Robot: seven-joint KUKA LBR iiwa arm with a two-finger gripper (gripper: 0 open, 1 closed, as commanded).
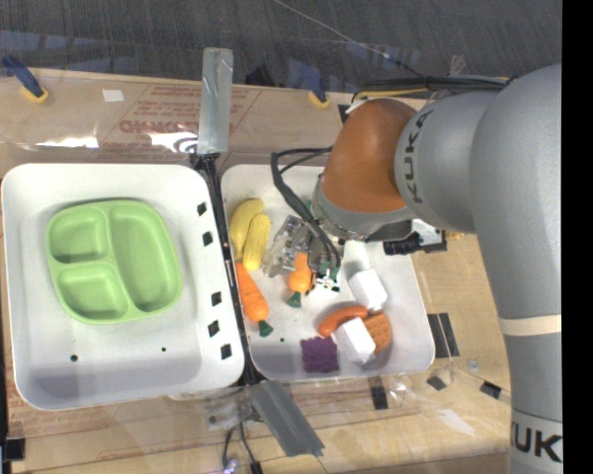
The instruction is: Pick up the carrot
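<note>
Two white bins sit side by side on the worktop (99, 413). The left bin (20, 265) holds a green divided plate (114, 260) with three compartments. The right bin (405, 294) holds a clutter of toy food.

The carrot (252, 294) lies along the left wall of the right bin, slanted, with its green top (265, 329) pointing toward the near edge. Just above it rests a yellow banana (242, 223) with a corn cob (258, 240) touching its right side.

The arm (494, 166) reaches in from the right, its orange band (371, 156) over the far part of the right bin. The gripper (301, 255) hangs below it, over the middle of the bin, just to the right of the carrot and apart from it. A small orange piece (299, 281) with a green end sits right at the gripper's tip; whether it is pinched there or merely lying below cannot be told, nor whether the gripper is apart or together.

Nearer the front of the bin lie a purple bunch of grapes (319, 355), two white blocks (368, 289) (356, 339), and an orange-brown item (378, 332) beside a red-orange one (338, 317).
</note>
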